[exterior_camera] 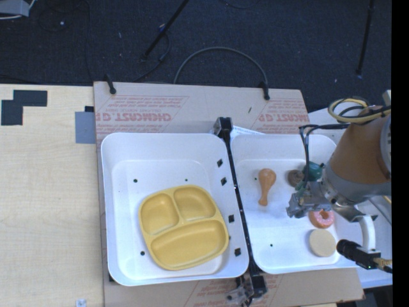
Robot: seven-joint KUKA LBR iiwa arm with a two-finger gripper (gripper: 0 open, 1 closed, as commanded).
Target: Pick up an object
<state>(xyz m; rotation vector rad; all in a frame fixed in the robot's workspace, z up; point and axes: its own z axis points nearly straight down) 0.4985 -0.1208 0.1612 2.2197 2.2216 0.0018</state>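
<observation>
In the right bin (281, 261), near its right wall, the gripper (301, 204) hangs low over the floor, just left of a pink frosted doughnut (321, 219); nothing can be seen between its fingers, and whether they are parted or closed cannot be told from this slant. Just below the doughnut lies a pale round cookie-like disc (322, 242), close to the bin's lower right corner. Left of the gripper a tan wooden-looking pestle-shaped piece (265, 184) lies alone on the white floor, with bare room on all sides, and a small dark brownish thing (295, 177) sits just above the gripper, partly hidden by it. The grey arm (358, 162) covers the bin's right rim.

A black divider strip (234, 197) marks where the two bins meet. The left bin (121, 171) holds a yellow three-compartment tray (184, 226) in its lower half, near the lower rim; the upper half is bare floor.

Both bins rest on a cardboard sheet (147, 110) printed with red lettering, upside down and too blurred to read surely.
</observation>
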